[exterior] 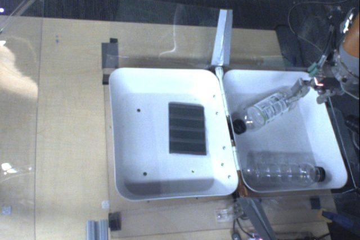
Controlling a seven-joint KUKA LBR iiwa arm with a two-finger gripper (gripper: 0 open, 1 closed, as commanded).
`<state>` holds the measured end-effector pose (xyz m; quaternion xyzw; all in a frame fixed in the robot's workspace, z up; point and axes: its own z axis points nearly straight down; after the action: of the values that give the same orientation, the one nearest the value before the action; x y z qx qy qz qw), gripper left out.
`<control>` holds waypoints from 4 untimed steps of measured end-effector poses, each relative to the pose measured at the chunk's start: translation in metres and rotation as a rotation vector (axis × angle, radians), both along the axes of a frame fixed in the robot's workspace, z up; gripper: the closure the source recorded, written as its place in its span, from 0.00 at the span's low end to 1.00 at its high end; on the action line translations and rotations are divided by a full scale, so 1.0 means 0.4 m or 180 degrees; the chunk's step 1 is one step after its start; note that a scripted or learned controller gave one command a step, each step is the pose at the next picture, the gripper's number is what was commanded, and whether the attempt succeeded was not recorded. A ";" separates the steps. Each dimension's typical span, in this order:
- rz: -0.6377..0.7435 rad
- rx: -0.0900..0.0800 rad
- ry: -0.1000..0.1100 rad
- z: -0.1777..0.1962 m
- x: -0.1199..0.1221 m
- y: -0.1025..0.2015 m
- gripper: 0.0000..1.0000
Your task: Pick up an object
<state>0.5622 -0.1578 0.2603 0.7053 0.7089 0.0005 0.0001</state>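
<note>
I am gripping the tilted clear bottle [269, 110] in my pincer [304, 87] at right; lifting slowly, keeping hold.

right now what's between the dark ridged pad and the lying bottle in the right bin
The two bins' touching rims in the camera view. Dark ridged pad lies in the left bin, lying bottle in the right.

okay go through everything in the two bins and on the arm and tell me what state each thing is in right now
upper clear bottle: tilted, black cap end low by the divider, base end up at the gripper.
lower clear bottle: lying flat along the near wall of the right bin, black cap to the right.
dark ridged pad: flat in the middle of the left bin.
gripper: at the upper bottle's raised end.
</note>
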 end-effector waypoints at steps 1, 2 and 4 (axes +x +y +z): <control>0.0018 -0.0001 -0.0008 -0.198 0.116 0.096 0.00; 0.0510 -0.0005 -0.0033 -0.430 0.169 0.111 0.00; 0.1419 -0.0012 -0.0029 -0.430 0.176 0.001 0.00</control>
<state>0.6325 -0.1573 0.0882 0.5311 0.8473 0.0024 0.0046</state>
